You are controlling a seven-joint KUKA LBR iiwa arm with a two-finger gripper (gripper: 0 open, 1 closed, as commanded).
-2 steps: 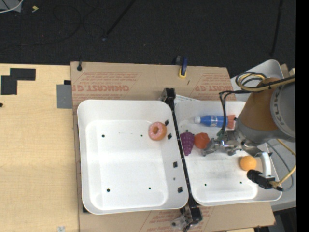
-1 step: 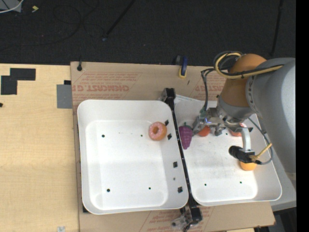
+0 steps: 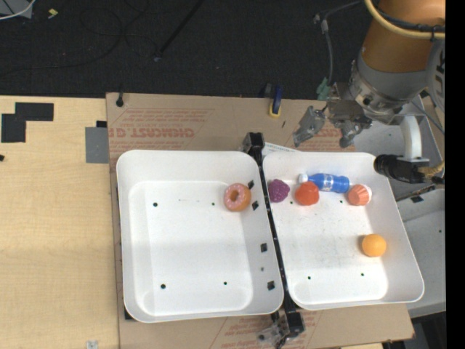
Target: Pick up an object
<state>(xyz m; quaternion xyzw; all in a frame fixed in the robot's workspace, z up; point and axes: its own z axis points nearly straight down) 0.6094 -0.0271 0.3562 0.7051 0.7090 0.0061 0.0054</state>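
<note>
- Objects number six across the two bins, none of them between the gripper's fingers.
- One pink donut [image 3: 237, 196] lies alone in the left bin [image 3: 145, 297], close to its right wall and toward the far side.
- Five things lie in the right bin [image 3: 407, 286]: one purple piece [image 3: 278, 190], one red piece [image 3: 306, 193], one blue bottle [image 3: 327, 182], one pinkish-orange piece [image 3: 359, 195] and one orange ball [image 3: 373, 246].
- Four of those form a row along the far part of the right bin; the purple piece sits just beside the dividing wall, the red piece touches the bottle's near side, and the pinkish-orange piece lies just beside the bottle's right end.
- The orange ball sits apart from that row, nearer the camera and close to the bin's right wall.
- One arm [image 3: 399, 42] enters from the upper right, its orange band above the grey wrist.
- Gripper [image 3: 330, 131] hangs over the brown board just beyond the right bin's far rim, fingers spread apart, with nothing between them.
- One finger [image 3: 309, 128] points down-left toward the bins' shared far corner.
</note>
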